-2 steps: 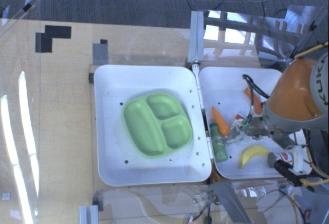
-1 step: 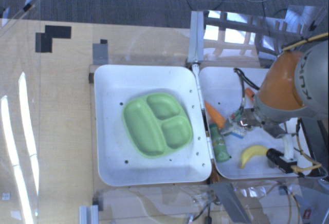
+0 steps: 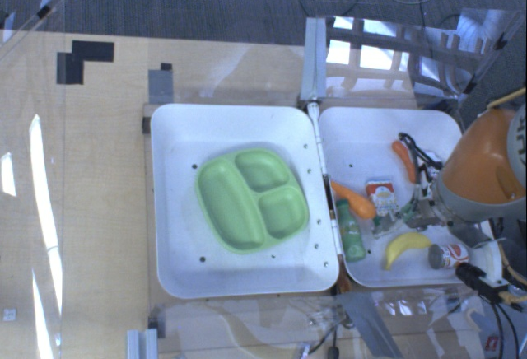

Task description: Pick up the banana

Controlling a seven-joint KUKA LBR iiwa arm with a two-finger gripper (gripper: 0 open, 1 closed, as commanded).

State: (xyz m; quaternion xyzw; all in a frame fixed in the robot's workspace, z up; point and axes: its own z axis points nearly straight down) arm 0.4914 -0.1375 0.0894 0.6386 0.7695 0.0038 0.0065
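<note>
The gripper (image 3: pixel 420 209) is hanging low in the right bin (image 3: pixel 370 128); whether it is parted or closed cannot be told. The banana (image 3: pixel 405 248) is lying just beyond it at seven o'clock, beside a green bottle (image 3: pixel 352 235) and carrot (image 3: pixel 354 200).

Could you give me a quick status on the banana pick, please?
Claw low in right bin, above banana. Banana lying free on bin floor. Green bottle and small can flank it.

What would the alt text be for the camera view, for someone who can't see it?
A yellow banana lies in the right bin beside a carrot, a green bottle and small packets, with the grey-and-orange arm above them. The left bin holds a green divided plate.
</note>
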